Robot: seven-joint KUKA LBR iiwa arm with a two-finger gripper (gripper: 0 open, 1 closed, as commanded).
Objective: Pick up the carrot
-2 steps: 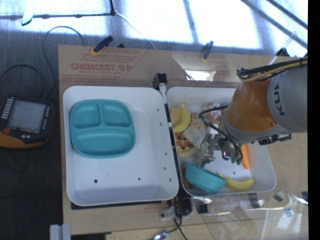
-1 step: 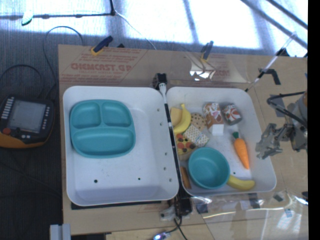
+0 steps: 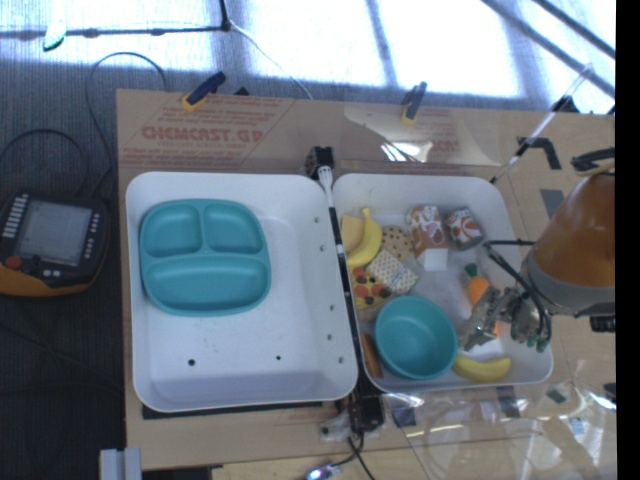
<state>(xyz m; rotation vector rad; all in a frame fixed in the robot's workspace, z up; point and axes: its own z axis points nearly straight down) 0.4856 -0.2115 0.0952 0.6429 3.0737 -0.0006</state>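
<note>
Carrot (image 3: pixel 478 289) sitting in the right bin (image 3: pixel 440 182), toward its right side, just right of the teal bowl (image 3: pixel 415 336) and up from the lower banana (image 3: pixel 482 368). Short orange stub, lying loose on the bin floor.

Pincer (image 3: pixel 492 326) hanging just below and right of it, low in the bin. Can't tell open or closed, too much cable and metal blur around the tip. Nothing orange visibly caught in it, so probably no grip yet. Judging by position: mid-approach or a near miss, task barely started.

Stuff that could go sideways from here:

- Closing where it hangs now likely grabs air or the banana, since the pincer looks nearer the banana than the carrot.
- Small rounded carrot, probably hard plastic, so likely to squirt out sideways under a off-centre pinch.
- Bowl rim close on the left, bin wall close on the right. Tight pocket, easy to clip either one and shove things around.
- Cluttered bin too: second banana (image 3: pixel 361 237), some snack packets, a small white block up near the carrot. One nudge and the carrot ends up wedged against something.

Left bin (image 3: pixel 200 383) with the teal tray (image 3: pixel 204 255) well apart from all this, no trouble there.
</note>
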